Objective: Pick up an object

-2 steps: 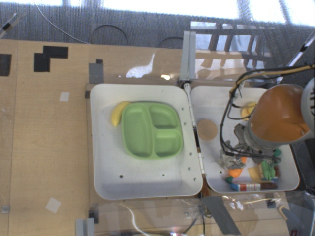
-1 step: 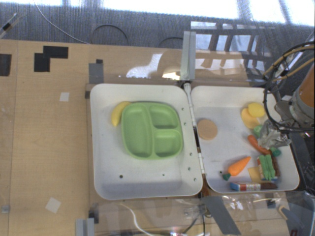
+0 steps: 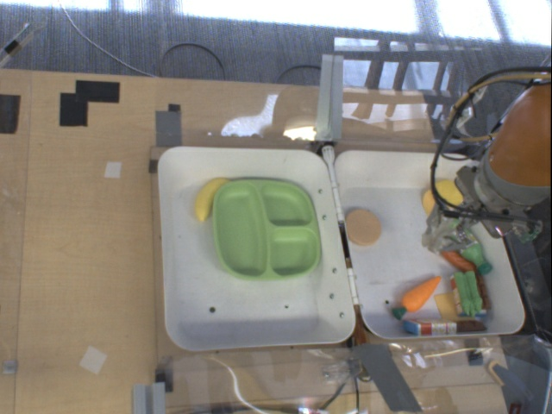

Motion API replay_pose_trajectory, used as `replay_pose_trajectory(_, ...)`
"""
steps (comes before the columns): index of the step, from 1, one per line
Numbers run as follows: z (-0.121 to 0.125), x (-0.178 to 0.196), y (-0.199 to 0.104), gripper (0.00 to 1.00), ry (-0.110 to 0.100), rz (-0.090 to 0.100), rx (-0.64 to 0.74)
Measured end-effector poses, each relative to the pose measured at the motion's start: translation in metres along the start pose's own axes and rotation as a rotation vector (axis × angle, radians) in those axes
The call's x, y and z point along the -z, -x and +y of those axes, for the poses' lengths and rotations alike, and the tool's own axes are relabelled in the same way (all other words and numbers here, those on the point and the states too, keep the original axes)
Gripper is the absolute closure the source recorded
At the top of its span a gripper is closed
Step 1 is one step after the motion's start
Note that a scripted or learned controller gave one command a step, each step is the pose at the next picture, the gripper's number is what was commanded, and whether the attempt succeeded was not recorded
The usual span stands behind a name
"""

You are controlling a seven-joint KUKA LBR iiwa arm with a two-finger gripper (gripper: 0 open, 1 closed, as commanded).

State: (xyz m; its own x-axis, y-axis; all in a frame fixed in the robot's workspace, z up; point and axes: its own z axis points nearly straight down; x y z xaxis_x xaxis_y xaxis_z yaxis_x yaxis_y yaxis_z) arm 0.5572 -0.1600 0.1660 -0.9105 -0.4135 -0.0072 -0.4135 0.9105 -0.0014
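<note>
My gripper hangs low over the right bin, near its right side. Just below it lies a small orange-red piece beside a green item. A yellow object sits right behind the gripper, partly hidden by the wrist. Further forward lie an orange carrot, a pale yellow block and a marker-like stick. A tan round disc rests at the bin's left. I see nothing lifted off the bin floor.
The left bin holds a green divided plate with a banana tucked at its left edge. A raised divider separates the two bins. Black cables loop above the arm's orange band.
</note>
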Motion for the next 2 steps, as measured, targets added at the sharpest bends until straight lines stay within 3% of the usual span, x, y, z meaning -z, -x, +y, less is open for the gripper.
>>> replay_pose_trajectory(1, -0.005, -0.049, -0.070, 1.00, 0.001, 0.003, 0.440)
replay_pose_trajectory(2, 0.040, -0.074, -0.016, 1.00, -0.007, -0.007, 0.006)
